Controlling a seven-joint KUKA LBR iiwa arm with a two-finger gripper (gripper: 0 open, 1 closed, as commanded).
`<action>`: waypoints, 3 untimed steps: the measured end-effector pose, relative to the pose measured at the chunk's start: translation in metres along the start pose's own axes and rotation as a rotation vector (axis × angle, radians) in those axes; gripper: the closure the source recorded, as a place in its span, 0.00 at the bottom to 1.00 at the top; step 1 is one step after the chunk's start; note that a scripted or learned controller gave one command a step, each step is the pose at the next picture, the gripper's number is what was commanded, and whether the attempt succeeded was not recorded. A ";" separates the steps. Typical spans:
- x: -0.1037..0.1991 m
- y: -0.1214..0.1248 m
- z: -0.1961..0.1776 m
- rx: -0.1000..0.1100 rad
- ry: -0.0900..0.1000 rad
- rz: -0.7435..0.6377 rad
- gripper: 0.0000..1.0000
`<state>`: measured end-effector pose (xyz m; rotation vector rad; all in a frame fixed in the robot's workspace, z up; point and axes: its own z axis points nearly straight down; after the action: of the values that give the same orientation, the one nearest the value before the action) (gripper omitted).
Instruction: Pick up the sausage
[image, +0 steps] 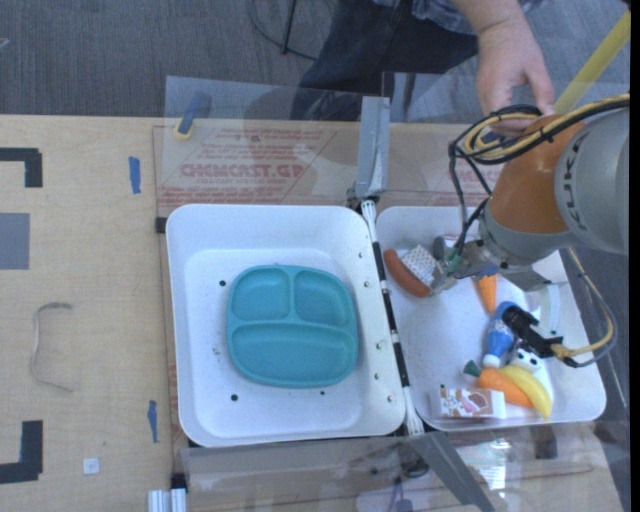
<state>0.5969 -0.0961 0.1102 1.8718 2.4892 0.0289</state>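
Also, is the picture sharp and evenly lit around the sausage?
Camera view: light is even and soft, with faint shadows inside the right bin. The sausage is slightly soft but readable; the gripper beside it blurs into clutter; a transparent sheet up top shows faint glare.

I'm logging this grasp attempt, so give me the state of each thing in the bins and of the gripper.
sausage: lying in the right bin near its upper left corner, at the gripper's tip.
gripper: low in the right bin, beside the sausage; grasp unclear.
teal plate: flat, right way up, in the left bin.
banana: lying by the right bin's lower edge.
small carton: lying flat beside it.
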 end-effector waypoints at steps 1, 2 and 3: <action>-0.015 -0.016 0.010 0.024 0.000 0.034 0.00; -0.013 0.033 0.023 0.033 0.007 0.150 0.00; -0.085 0.016 -0.029 0.027 0.006 0.036 0.00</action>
<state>0.6345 -0.1732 0.1402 1.9290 2.4721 0.0012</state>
